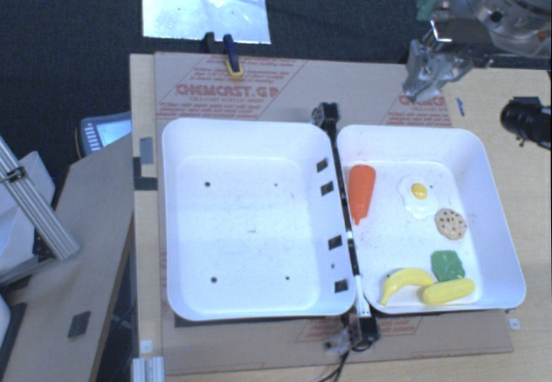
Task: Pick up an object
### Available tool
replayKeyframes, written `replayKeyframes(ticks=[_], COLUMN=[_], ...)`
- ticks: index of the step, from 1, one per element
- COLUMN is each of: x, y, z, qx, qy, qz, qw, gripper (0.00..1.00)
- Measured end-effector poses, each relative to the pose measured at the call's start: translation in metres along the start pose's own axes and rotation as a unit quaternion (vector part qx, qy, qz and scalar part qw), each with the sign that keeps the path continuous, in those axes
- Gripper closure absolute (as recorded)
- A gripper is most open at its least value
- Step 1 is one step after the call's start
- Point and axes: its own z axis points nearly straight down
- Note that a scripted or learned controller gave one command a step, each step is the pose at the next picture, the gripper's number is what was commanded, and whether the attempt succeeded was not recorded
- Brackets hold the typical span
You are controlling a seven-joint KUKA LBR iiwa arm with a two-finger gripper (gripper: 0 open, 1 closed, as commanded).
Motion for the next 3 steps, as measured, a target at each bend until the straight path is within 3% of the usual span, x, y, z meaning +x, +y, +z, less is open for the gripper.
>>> replayKeyframes(ticks=[3], x=[0.02], y=[-0.03], z=[0.0], qx=[0.0], qy=[0.0], qz=[0.0], qw=[1.0], gripper=[1.0])
